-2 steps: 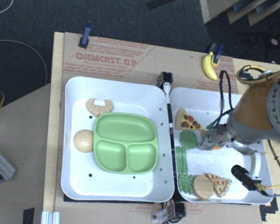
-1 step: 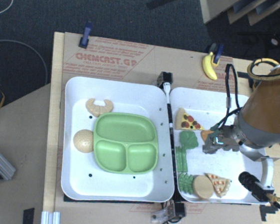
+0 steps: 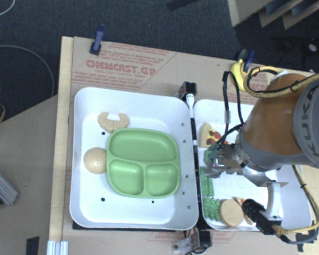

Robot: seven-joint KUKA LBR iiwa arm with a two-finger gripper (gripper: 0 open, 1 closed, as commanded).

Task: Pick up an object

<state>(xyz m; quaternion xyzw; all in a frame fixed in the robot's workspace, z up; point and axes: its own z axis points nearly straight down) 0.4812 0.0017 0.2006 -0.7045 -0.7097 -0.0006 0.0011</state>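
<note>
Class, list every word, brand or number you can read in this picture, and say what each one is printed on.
"CHEMCAST GP", red, on the brown board behind the left bin.
Smaller red lines above and below it: too blurred to read.
More red print on the board at the arm: blurred and partly hidden.
Letters reading about "KUK" on the arm's grey casing, cut off.

My grey arm (image 3: 314, 122) comes in from the right, orange band above the wrist bulking large toward the camera, wrist bent straight down, and my hand (image 3: 217, 159) hangs low beneath it, mostly hidden.
</note>
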